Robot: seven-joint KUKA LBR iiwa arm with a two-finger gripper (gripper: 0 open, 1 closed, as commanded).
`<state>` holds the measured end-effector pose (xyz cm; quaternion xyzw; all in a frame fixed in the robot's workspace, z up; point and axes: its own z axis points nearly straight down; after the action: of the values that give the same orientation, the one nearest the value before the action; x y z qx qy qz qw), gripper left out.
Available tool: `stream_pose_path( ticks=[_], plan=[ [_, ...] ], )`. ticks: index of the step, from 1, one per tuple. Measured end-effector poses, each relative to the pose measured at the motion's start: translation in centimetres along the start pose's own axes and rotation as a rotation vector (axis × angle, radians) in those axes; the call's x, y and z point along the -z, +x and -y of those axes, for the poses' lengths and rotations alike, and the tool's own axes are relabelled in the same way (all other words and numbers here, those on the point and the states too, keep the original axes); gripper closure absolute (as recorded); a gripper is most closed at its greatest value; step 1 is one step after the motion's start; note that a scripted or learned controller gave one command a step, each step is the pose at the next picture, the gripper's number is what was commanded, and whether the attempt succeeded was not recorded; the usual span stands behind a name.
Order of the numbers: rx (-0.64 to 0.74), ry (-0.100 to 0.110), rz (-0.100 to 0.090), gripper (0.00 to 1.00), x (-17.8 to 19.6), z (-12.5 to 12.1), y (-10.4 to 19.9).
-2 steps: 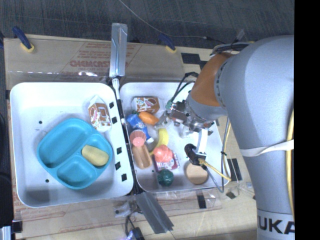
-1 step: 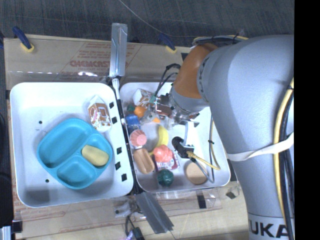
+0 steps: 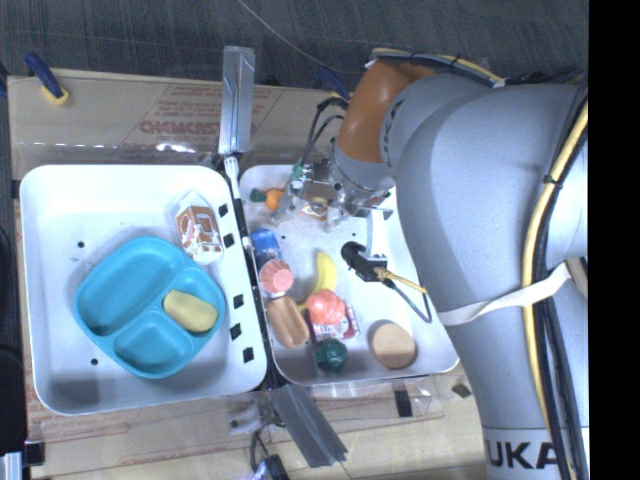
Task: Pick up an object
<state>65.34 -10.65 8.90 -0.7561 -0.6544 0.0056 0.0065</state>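
Pincer [image 3: 322,200]: low over the right bin's [image 3: 432,360] far end; apart or together, I cannot tell.
Candidates: banana [image 3: 325,271] centre; hot dog [image 3: 287,321] and red packet [image 3: 330,315] toward 6 o'clock; round bun [image 3: 392,344] at 5.
Advice: choose the bun, which sits apart from the clutter; descend straight.
Surface: cardboard-covered tabletop [image 3: 130,108]; left bin [image 3: 50,208] holds a blue tray [image 3: 130,308].
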Motion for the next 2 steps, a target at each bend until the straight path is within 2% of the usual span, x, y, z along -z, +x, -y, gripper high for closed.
stream_pose_path(
  ticks=[1,2],
  plan=[
    [-0.375,-0.020,-0.005,0.00,10.58,0.41,4.90],
    [-0.365,-0.013,-0.003,1.00,11.25,0.54,5.08]
  ],
)
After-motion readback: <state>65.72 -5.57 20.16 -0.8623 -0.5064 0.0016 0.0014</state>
